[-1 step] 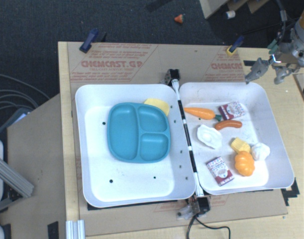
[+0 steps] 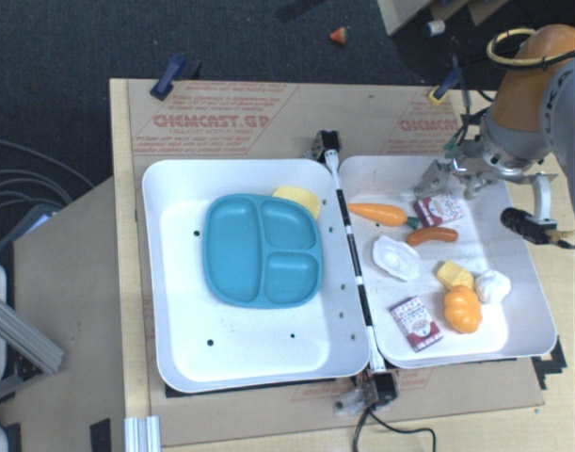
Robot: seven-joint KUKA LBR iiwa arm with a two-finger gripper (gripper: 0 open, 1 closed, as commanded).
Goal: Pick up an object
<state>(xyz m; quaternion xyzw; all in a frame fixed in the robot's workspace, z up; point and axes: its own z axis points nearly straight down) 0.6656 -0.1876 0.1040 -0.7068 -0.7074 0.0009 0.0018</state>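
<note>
A grey KUKA arm's gripper (image 2: pixel 454 172) is hanging over the back of the right bin (image 2: pixel 527 332), just above a small red-and-white packet (image 2: pixel 439 209); how the hand is set cannot be told from this angle, and nothing is showing in its grasp. The packet is lying flat near the bin's rear, touching or nearly touching a toy sausage (image 2: pixel 431 236), with a toy carrot (image 2: pixel 377 214) just to its left. Nearer the front are sitting a white crumpled piece (image 2: pixel 395 256), a yellow block (image 2: pixel 454 274), an orange fruit (image 2: pixel 462 310) and a second red packet (image 2: pixel 416 321). In the left bin (image 2: pixel 174 252) a blue divided plate (image 2: pixel 262 250) is covering part of a yellow item (image 2: pixel 301 199). The packet is looking light, thin and probably slick, so it is likely to slide instead of lifting; pinching across its short edges appears the best hold, keeping clear of the sausage.
</note>
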